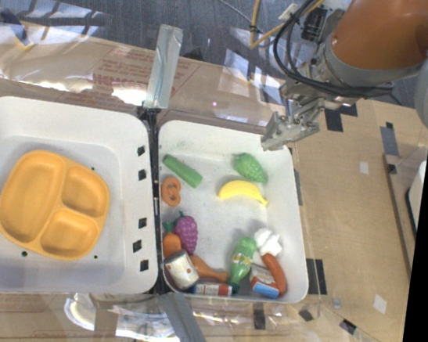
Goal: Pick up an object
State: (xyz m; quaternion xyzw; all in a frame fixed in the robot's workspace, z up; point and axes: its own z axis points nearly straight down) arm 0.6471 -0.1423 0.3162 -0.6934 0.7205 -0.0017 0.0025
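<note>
A yellow banana (243,192) lies flat in the right bin (297,209), with a bumpy green fruit (250,167) just behind it, and a green cucumber (181,171) to their left.

Two matt white plastic bins (16,119) sit on a bench (352,201) of pale, cardboard-like board under glossy clear film. A smooth, satin yellow plastic tray (53,204) catches soft light. Toy foods look like moulded plastic: a glossy banana (243,192), a knobbly purple grape bunch (187,233). The gripper (287,131) appears to be dull metal, though blurred.
</note>
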